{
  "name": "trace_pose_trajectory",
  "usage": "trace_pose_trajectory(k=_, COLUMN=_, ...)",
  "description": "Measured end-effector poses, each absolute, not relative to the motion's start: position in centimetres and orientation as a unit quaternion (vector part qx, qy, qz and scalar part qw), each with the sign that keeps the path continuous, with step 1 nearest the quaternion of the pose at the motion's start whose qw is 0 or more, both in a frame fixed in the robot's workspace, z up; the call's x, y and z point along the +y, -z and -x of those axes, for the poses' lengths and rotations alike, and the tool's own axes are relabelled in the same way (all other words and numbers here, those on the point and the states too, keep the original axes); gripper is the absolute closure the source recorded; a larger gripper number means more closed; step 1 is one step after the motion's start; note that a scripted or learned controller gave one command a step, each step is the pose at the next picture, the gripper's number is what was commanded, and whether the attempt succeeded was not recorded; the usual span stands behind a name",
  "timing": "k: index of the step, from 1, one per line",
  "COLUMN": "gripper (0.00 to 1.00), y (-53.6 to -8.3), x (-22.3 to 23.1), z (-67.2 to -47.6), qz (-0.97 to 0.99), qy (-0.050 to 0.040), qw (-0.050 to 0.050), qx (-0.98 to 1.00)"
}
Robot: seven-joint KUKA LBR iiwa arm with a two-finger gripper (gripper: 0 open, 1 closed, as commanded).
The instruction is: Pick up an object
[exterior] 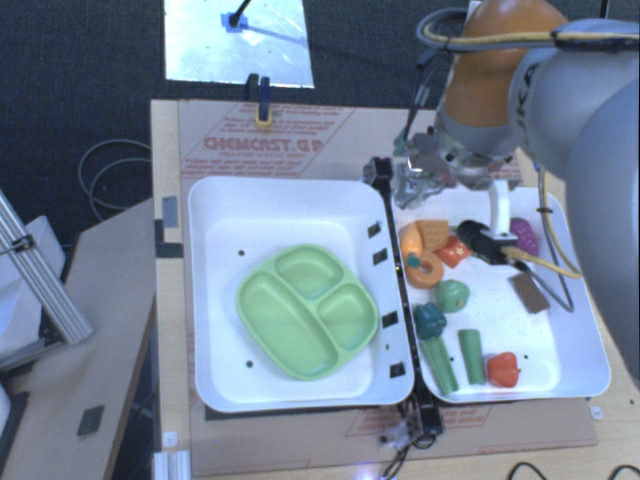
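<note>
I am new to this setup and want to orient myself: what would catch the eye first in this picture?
First, the big grey arm with its orange band, reaching in from the right over the top of the right bin. Next, the light green divided plate lying alone in the left bin. Then the colourful toy food in the right bin, such as an orange ring and a green apple.

Arm (520,78) above, perhaps, toy-filled bin (590,358).

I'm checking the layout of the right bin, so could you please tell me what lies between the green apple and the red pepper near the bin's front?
In the camera view, a short green cylinder stands between the green apple and the red pepper.
</note>
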State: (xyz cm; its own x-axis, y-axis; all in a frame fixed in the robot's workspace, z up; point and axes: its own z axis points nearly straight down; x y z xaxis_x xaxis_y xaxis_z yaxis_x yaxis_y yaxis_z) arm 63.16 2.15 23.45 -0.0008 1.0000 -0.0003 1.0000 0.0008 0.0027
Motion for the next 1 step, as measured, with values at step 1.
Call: trace_pose_trajectory(k=1, gripper=1.0, y=-22.19, x=1.66, z=-62.7, qz=-0.707, qy=0.0, qw=0.001, qx=0.707)
